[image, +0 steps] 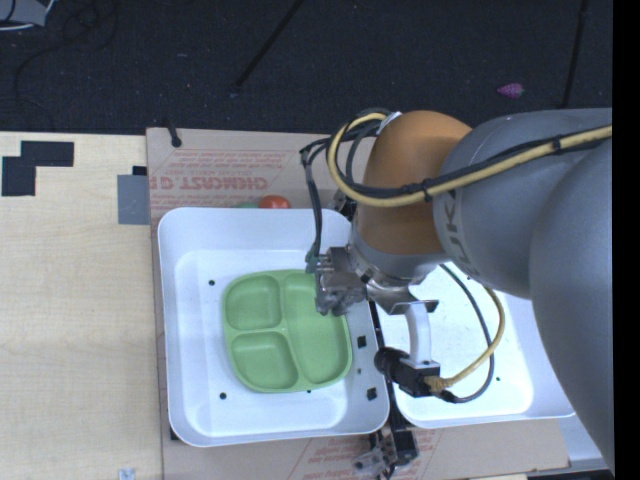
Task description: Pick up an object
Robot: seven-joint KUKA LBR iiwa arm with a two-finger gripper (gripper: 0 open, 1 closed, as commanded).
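So the arm is the biggest thing here, smooth grey metal with a rounded orange band, yellow and black cables looping around it, hanging over the seam between the two bins. The left bin is shallow glossy white plastic with rounded corners, sitting on a brown cardboard sheet with printed text. Inside that bin lies a pale green divided tray, matte plastic, three compartments, turned a bit askew, with bare white floor on its left and near sides. The gripper hangs right at the tray's right edge, and I honestly can't tell how the pincer stands. Just behind the left bin's far rim there's a small red-orange round thing.
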